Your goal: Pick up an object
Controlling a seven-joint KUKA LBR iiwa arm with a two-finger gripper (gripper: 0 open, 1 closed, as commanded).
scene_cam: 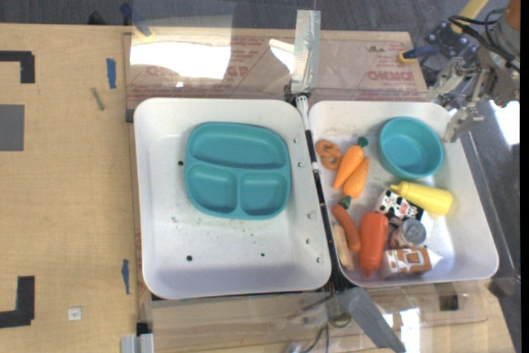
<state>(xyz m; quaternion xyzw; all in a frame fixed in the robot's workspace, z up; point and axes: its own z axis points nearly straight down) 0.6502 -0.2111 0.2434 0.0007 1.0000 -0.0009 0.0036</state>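
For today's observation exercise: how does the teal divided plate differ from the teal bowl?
The divided plate is wide, shallow and split into three compartments; the bowl is smaller, round and deeper with one hollow. The plate lies in the left bin, the bowl in the right bin. Both are teal.

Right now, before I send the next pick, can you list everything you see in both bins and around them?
Divided plastic plate: 1, teal, middle of the left white bin.
Round plastic bowl: 1, teal, far end of the right white bin.
Toy carrots: 2, orange with green tops, left of the bowl.
Small pretzel-shaped toy: 1, orange, beside the carrots.
Squeeze bottle: 1, yellow, lying below the bowl.
Toy sausages: 2, red-orange, near end of right bin.
Small carton: 1, orange and white, near right corner.
Clear plastic panels: behind both bins.
Gripper: 1, grey, above the right bin's far right corner.
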